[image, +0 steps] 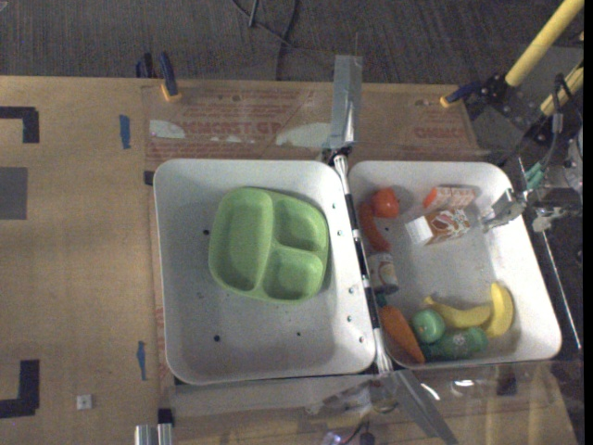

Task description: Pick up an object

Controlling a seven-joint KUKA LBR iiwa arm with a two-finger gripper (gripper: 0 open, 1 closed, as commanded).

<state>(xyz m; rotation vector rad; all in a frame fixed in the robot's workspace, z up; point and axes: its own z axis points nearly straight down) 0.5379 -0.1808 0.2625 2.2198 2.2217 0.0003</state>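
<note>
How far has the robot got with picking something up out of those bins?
Nothing looks picked up yet. The gripper sits at the right bin's far right edge, close to the small carton, with nothing visibly between its fingers. The tomato, bananas, carrot and green toys lie in that bin; the green divided plate rests in the left bin. The whole grasp and lift remain.

plate [270,244] in left bin [176,276], bananas [477,311] in right bin [533,276]
</note>
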